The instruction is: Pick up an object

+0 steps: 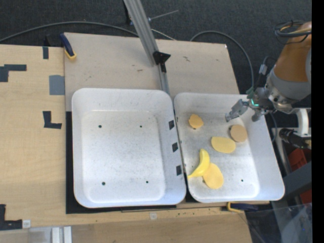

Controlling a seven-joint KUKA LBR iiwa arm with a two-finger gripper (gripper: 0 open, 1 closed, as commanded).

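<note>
The right bin (263,184) holds several food-like pieces. A small yellow round piece (196,121) lies near its left wall, and a tan disc (238,133) lies toward the right. A flat yellow oval (223,145) sits in the middle. A banana (201,164) rests against another yellow oval (213,176) at the front. My gripper (245,114) hangs over the bin's back right part, just above and behind the tan disc. It is open, with nothing between its fingers.
The left bin (81,135) stands beside the right one, and black clips (174,146) sit along their shared wall. A slanted metal pole (144,27) rises behind the bins. Cables run across the dark floor at the back.
</note>
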